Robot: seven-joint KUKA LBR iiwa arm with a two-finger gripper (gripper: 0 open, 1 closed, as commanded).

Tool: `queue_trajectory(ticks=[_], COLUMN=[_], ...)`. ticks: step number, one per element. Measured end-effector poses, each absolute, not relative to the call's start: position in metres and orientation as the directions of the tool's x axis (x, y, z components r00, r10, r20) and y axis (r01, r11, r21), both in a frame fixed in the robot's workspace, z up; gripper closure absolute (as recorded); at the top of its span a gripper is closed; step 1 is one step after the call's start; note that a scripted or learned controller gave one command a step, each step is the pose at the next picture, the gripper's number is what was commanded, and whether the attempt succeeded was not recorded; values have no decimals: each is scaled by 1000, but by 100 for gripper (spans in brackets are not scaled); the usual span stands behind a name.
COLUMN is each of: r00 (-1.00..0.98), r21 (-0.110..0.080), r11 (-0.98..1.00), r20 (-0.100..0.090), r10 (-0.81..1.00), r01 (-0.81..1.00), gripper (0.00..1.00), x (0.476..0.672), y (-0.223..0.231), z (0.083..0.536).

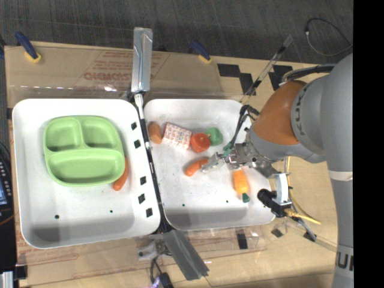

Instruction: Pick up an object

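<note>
From my remote station, I read the view from its lower edge upward. Nearest are the bench's front edge and the clamp below the seam between the two bins. The right bin holds all the loose items near the gripper. Closest to me in it lies an orange bottle with a green cap, pointing cap-down toward the front wall. Just above and left of it I see the gripper, reached in from the right under the grey arm with its orange band. Its metal fingers look close together with nothing between them, their tips just beside an orange carrot-shaped piece that lies on the bin floor, touching or nearly so; I cannot tell which. Farther back sit a red tomato-like piece, a green round piece just to its right, a white box with red print, and an orange-brown oval piece near the divider. In the left bin, a green divided tray rests toward the back, with an orange piece against its right front corner. Blue clips mark the far edge.
</note>
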State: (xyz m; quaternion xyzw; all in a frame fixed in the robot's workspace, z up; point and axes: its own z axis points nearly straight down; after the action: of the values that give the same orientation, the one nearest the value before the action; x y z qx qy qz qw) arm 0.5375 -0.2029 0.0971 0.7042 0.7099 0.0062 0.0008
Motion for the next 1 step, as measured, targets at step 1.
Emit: queue_trajectory(ticks=[1], r00=[-60], r21=[-2], r11=[60], r20=[2], r10=[998], r01=[998], gripper=[0], x=[594], y=[-153], z=[92])
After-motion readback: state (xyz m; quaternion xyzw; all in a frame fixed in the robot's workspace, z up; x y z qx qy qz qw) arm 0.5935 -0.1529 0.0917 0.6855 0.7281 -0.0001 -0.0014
